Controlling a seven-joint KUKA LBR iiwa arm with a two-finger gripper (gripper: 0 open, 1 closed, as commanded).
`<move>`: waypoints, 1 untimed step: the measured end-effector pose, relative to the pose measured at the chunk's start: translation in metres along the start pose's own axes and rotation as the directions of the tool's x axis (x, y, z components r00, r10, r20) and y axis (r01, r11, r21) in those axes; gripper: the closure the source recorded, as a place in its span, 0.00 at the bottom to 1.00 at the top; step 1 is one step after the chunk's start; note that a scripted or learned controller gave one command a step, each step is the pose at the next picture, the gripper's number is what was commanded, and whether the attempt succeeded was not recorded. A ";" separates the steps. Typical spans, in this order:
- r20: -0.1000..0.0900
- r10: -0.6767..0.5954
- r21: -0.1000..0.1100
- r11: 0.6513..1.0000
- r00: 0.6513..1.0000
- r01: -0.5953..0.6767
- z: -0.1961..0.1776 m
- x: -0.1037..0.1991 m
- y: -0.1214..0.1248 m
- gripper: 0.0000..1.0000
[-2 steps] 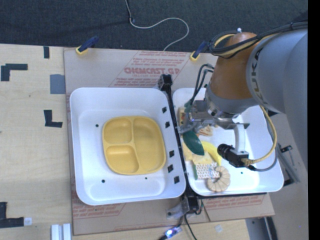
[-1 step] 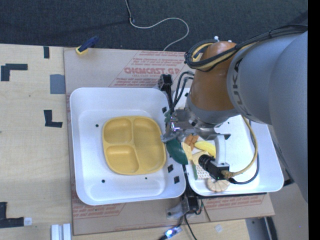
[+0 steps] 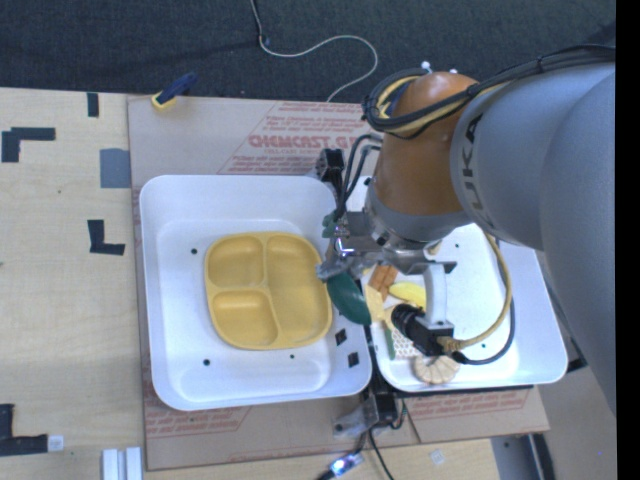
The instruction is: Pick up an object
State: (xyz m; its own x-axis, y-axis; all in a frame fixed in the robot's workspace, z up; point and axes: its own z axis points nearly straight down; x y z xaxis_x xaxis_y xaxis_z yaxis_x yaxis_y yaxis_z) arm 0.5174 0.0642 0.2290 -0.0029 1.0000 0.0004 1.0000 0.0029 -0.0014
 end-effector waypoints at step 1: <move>0.001 0.000 0.003 1.000 1.000 0.000 0.003 0.012 -0.009 1.00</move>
